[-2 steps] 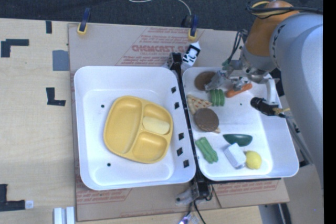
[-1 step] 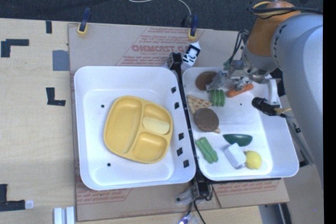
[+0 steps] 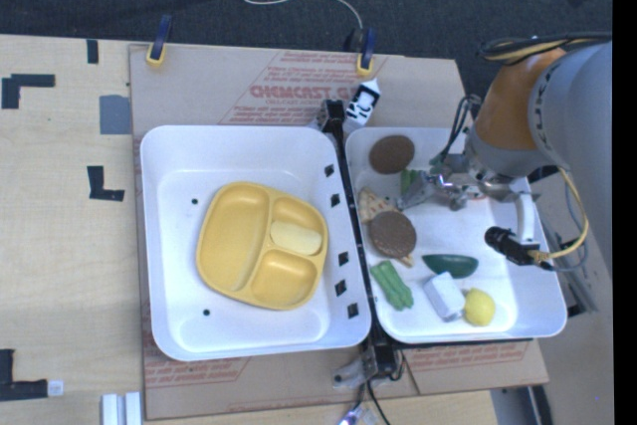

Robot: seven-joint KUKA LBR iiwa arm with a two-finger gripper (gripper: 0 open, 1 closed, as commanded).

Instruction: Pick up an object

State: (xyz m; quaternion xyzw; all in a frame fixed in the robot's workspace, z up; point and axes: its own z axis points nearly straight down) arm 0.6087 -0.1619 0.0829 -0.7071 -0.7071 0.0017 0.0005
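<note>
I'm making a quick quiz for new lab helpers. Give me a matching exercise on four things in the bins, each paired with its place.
Things:
1. yellow divided plate
2. lemon
3. brown disc
4. gripper

Places:
A. near right corner of the right bin
B. far end of the right bin
C. left bin
D. over the right bin, beside a small green piece

Pairs: 1-C, 2-A, 3-B, 4-D

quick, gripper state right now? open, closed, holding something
Gripper: cannot be told; it sits low in the right bin between the two brown discs, by a small green item, with nothing visibly between it.
</note>
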